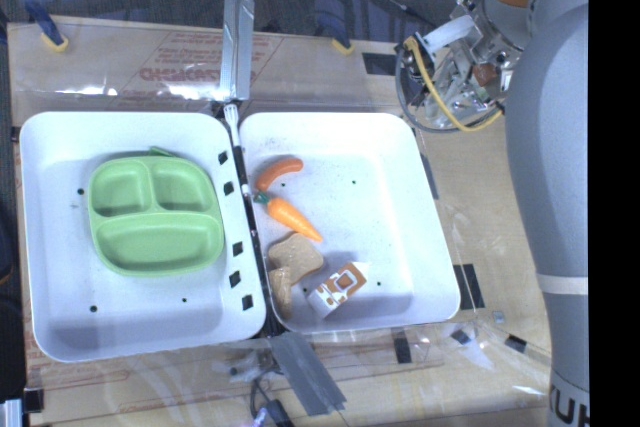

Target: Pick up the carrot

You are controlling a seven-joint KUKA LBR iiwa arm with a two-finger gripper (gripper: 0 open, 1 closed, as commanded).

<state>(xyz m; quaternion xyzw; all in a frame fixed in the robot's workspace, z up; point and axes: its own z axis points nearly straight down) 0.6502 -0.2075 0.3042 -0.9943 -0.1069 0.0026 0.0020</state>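
An orange carrot (291,214) with a green stem end lies in the right bin (390,205), near its left wall, pointing down and to the right. My gripper (462,75) hangs above the bench beyond the right bin's far right corner, well away from the carrot, wrapped in yellow cable. Its fingers are lost in the clutter of wires.
A sausage (278,171) lies just above the carrot. Bread slices (288,265) and a small white carton (338,287) sit at the right bin's near left. A green divided plate (156,215) fills the middle of the left bin (50,245). My grey arm (560,135) runs down the right side.
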